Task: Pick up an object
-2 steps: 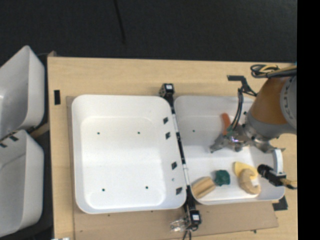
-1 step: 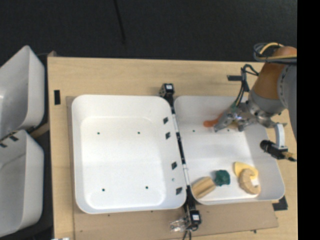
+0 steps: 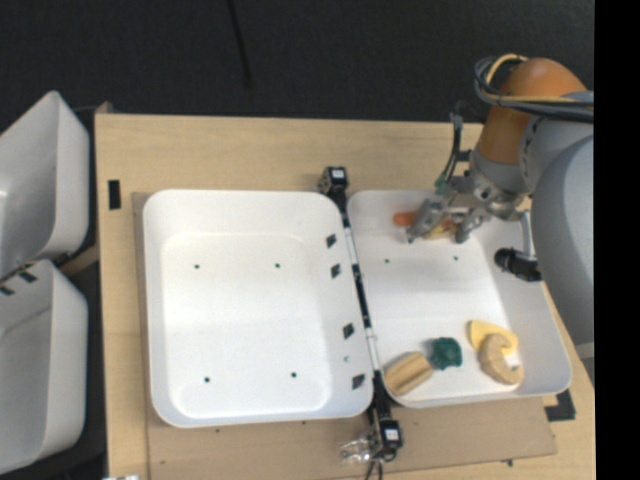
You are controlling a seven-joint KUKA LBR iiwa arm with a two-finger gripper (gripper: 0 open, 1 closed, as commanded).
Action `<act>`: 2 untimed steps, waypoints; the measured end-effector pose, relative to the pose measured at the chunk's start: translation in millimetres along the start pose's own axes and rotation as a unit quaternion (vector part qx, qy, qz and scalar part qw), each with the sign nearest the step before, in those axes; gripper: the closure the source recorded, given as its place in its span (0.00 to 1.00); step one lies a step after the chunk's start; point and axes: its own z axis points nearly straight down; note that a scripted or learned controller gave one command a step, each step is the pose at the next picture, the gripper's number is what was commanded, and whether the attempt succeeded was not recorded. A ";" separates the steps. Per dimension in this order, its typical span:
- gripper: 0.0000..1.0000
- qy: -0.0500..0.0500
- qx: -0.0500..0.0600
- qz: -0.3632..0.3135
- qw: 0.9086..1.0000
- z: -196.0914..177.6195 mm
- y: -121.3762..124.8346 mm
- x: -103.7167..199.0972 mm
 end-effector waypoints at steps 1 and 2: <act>1.00 -0.002 -0.002 0.000 1.000 -10.4 -2.0 -3.6; 1.00 -0.001 -0.018 0.001 1.000 -1.2 -58.6 11.5</act>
